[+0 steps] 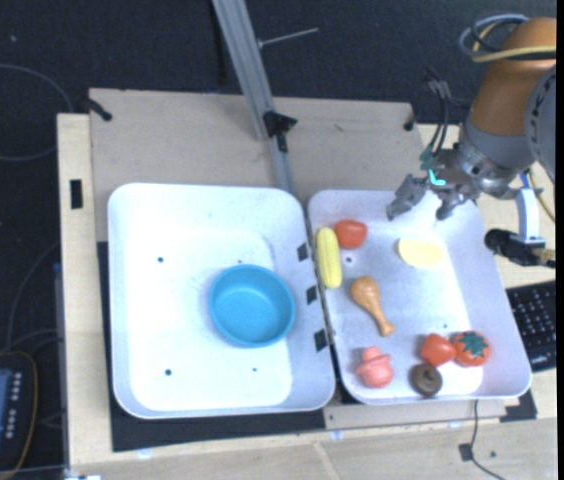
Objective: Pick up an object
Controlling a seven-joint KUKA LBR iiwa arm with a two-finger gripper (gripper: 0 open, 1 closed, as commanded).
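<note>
Corn cob point(329, 257) lies lengthwise along right bin's point(482, 268) left wall.

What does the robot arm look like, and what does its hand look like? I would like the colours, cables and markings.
The arm is grey with a broad orange band above the wrist. Looped cables sit at its top, and dark cables run down its side. The hand is dark grey metal with two fingers, and a small turquoise light or marking glows at its base.
</note>
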